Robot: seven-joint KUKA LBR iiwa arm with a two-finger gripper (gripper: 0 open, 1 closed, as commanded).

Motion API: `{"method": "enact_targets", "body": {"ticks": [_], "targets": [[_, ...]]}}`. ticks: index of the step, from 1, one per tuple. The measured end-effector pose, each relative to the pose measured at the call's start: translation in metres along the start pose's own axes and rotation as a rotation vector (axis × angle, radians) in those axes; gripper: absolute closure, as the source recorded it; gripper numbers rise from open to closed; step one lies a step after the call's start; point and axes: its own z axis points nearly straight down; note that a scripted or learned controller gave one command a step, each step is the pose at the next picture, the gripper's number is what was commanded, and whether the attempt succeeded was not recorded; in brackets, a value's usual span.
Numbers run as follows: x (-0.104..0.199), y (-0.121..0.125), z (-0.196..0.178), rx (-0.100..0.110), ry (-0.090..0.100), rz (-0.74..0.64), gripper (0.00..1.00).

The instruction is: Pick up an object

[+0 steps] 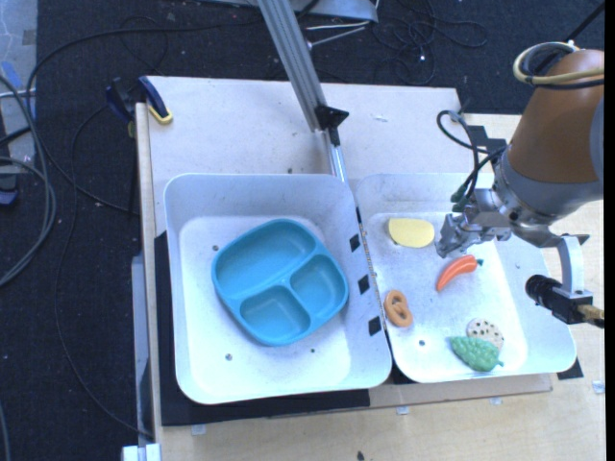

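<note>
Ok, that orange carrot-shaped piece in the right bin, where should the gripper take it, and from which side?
Grip the carrot across its thicker middle, coming straight down from above. It lies flat and slanted on the right bin floor, so closing across its narrow width looks easiest. The gripper hovers at its upper end, with the yellow piece apart to the left.

Position: one fixed camera, mounted above the bench [288, 123]
Facing: downward at a slant, toward 12 o'clock, where dark floor shows
Nearness: far enough to hold both bins whole, the left bin [192, 353] and the right bin [538, 349] side by side
Arm entry: the arm [557, 142] comes in from 3 o'clock, cut by the frame
</note>
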Motion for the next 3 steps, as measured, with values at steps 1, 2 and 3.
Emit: {"method": "enact_targets", "body": {"ticks": [1, 2, 3], "targets": [[0.060, -0.009, -0.002, -0.001, -0.001, 0.000, 1.00], [0.113, -0.022, -0.005, 0.000, 0.000, 0.000, 1.00], [0.164, -0.041, 0.008, 0.002, -0.001, 0.000, 1.00]]}}
